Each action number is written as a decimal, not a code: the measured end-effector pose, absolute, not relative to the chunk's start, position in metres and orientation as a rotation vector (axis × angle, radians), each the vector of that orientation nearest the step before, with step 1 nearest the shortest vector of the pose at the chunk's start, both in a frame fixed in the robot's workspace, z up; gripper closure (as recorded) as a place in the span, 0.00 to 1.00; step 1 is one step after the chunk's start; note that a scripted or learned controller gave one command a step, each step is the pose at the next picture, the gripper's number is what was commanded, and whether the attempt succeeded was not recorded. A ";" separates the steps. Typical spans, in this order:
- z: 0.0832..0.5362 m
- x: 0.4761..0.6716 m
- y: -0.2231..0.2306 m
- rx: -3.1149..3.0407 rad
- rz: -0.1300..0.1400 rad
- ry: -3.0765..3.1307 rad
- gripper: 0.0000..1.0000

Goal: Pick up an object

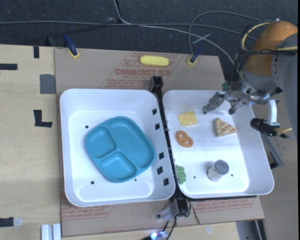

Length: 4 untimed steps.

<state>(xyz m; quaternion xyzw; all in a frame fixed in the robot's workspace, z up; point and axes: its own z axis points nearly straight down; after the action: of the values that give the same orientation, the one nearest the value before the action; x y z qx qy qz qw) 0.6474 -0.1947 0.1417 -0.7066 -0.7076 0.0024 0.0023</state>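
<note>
Gripper (pixel 221 102) hangs over the far side of the right bin (pixel 260 181), its two fingers spread apart with nothing between them; I read it as open and empty. Below and around it lie my candidates: a yellow cracker square (pixel 187 118) just left of it, a pizza-slice wedge (pixel 224 127) just near of it, a pretzel (pixel 184 139) further toward the near-left, a small grey can (pixel 218 170) toward the near side, and a green scrap (pixel 180 174) against the divider. The left bin (pixel 70 104) holds a blue divided plate (pixel 120 148); a yellow banana-like piece (pixel 154 60) sits outside on the cardboard, far side.

My worry is the choice of target; the cracker and pretzel look flat, so I'd expect the fingers to scrape the bin floor or close above them; the wedge seems closest, yet its slanted sides could squirt out of a pinch; the can may roll if it is nudged off-centre.
</note>
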 end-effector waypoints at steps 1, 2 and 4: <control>0.088 0.646 -0.194 -2.216 0.008 -2.222 0.00; 0.101 0.648 -0.193 -2.218 0.004 -2.226 1.00; 0.206 0.645 -0.194 -2.225 -0.004 -2.226 1.00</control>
<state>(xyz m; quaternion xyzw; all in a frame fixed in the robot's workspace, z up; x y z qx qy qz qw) 0.6451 -0.1940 0.2058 -0.7069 -0.7073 -0.0013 -0.0027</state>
